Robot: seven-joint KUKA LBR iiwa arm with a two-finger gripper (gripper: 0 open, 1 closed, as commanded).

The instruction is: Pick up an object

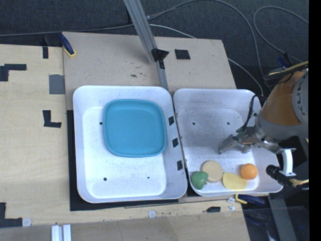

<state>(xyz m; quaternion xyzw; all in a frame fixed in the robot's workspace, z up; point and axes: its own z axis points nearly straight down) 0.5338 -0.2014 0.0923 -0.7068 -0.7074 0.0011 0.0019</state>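
Two shallow white bins side by side, centre of frame. Left bin [88,134] has a blue square plate [134,127] lying flat in its upper middle, nothing else in it. Right bin [210,100] has four small items bunched along its lower edge: green piece [199,179] at lower left, beige round disc [212,170] touching it on the right, yellow flat piece [234,181] just beside the disc, orange ball [249,171] at the right end, touching or nearly touching the yellow piece. Arm comes in from the right edge of frame, orange band visible at mid right. Gripper [224,146] sits low over the right bin's floor, mid-right of that bin, above the row of items in the frame and apart from them, pointing left. Finger spread: cannot tell, the tip is dark and blurred together. Nothing visible between the fingers, no item lifted. All four items rest on the bin floor. Grey pole [143,24] slants down from top centre to the gap between the bins. Cables [210,3] loop over the dark floor at upper right.
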